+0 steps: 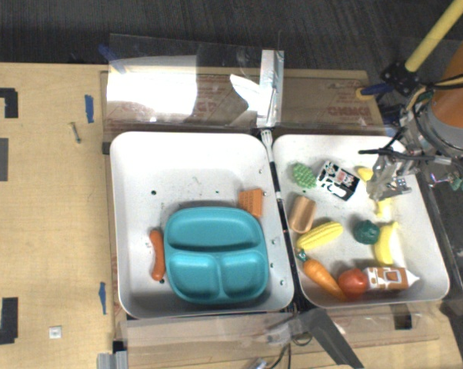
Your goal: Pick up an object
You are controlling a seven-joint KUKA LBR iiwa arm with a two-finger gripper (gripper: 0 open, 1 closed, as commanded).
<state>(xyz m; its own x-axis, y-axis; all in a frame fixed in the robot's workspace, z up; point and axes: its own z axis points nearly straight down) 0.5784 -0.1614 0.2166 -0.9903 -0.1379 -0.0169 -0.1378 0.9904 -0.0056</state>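
Observation:
My gripper (pixel 384 181) hangs over the upper right part of the right bin (pixel 438 261), reaching in from the right. Just below it lies a yellow banana (pixel 385 241), and a small yellow piece (pixel 364 174) sits at its left. A black-and-white box (pixel 338 179) and a green toy (pixel 304 175) lie further left. Lower down are a tan cylinder (pixel 301 213), a corn cob (pixel 319 235), a dark green toy (pixel 365 231), a carrot (pixel 322 277), a tomato (pixel 353 281) and a small carton (pixel 388 278). Nothing shows held in the gripper.
The left bin (pixel 139 167) holds a teal divided plate (pixel 216 254), an orange sausage (pixel 158 254) at its left and an orange block (pixel 251 201) by its upper right corner. A clear plastic sheet (pixel 193 91) lies behind the bins. A yellow rod (pixel 439 25) slants at the top right.

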